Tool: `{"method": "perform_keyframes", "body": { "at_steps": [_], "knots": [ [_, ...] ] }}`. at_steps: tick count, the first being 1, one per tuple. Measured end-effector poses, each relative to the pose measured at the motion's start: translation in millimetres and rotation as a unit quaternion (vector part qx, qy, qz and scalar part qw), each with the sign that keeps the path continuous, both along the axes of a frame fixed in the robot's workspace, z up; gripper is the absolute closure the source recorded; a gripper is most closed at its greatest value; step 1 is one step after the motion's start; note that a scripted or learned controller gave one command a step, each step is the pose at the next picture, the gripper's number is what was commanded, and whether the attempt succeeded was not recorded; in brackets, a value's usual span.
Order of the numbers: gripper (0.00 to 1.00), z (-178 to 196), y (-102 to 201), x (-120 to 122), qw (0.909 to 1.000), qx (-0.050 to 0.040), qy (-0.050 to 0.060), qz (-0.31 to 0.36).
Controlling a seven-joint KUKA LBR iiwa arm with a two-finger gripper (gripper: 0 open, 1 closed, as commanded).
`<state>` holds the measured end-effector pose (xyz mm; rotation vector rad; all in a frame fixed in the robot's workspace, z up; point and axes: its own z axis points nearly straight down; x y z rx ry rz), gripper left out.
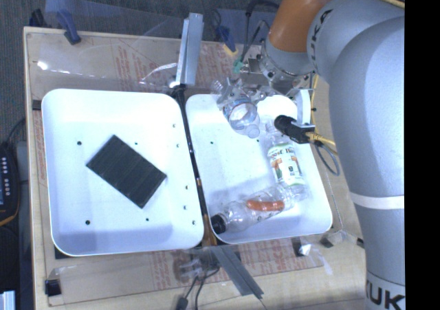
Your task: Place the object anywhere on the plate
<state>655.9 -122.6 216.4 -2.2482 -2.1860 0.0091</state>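
Placement is judged not yet begun: the dark rectangular plate [126, 170] in the left bin [62, 113] is bare, bottles [285, 164] are left in the right bin [213, 144], and the gripper [242, 95] is lowered there, finger state indeterminable.

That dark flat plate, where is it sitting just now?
In the camera view the dark plate lies flat in the left bin, near its middle and turned at a slant, away from the bottles in the right bin.

Bright overhead light; white bins [110, 106] glare — image slightly soft.
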Motion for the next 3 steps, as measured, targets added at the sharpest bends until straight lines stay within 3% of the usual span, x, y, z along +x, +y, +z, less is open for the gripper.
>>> {"method": "perform_keyframes", "body": {
  "at_steps": [1,2,3],
  "knots": [
    [1.0,-7.0,66.8,-12.4,0.9979,-0.0011,0.0,-0.065],
    [1.0,-24.8,79.1,-10.7,0.9995,-0.0072,0.012,0.029],
    [1.0,-4.9,117.8,-17.4,0.9982,0.0003,-0.001,0.06]
  ]
}}
